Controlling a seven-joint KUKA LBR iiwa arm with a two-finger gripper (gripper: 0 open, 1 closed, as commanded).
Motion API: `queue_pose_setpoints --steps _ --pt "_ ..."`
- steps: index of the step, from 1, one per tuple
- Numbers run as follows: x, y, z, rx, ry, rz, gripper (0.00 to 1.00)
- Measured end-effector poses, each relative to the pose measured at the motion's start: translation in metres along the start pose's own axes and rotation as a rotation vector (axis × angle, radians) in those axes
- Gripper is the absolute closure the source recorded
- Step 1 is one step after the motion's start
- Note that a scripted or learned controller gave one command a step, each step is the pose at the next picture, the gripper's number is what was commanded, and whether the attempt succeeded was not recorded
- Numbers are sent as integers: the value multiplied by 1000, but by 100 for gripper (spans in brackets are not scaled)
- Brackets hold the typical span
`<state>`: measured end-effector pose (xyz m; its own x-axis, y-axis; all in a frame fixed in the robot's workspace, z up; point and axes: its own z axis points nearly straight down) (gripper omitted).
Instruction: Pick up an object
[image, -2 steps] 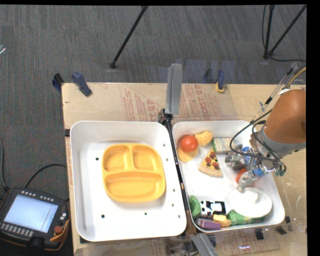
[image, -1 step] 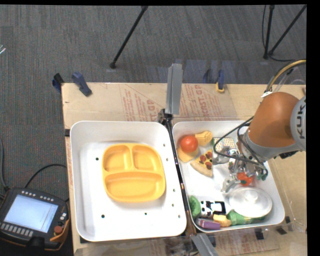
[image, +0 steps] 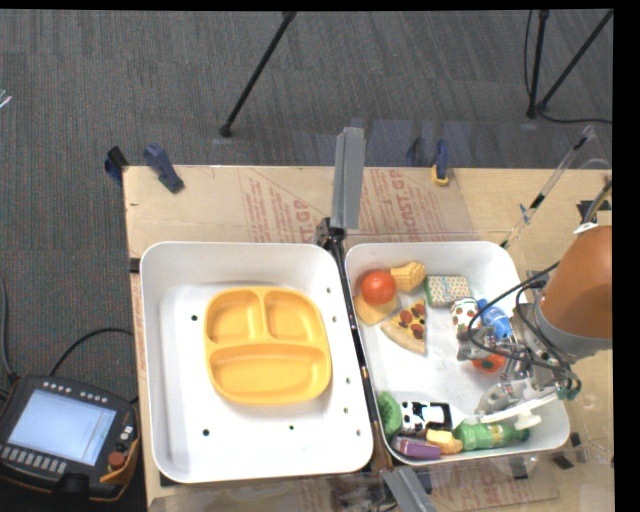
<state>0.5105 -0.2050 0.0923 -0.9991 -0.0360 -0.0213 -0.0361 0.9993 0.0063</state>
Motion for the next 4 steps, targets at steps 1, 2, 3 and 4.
queue_pose_setpoints --steps 1,2,3,4 --pt "-45 -6 9 0 30 -32 0" --pt "-57 44 7 2 21 -40 0" --pt "-98 97 6 5 17 -98 0" --pt "-77 28 6 3 15 -223 0"
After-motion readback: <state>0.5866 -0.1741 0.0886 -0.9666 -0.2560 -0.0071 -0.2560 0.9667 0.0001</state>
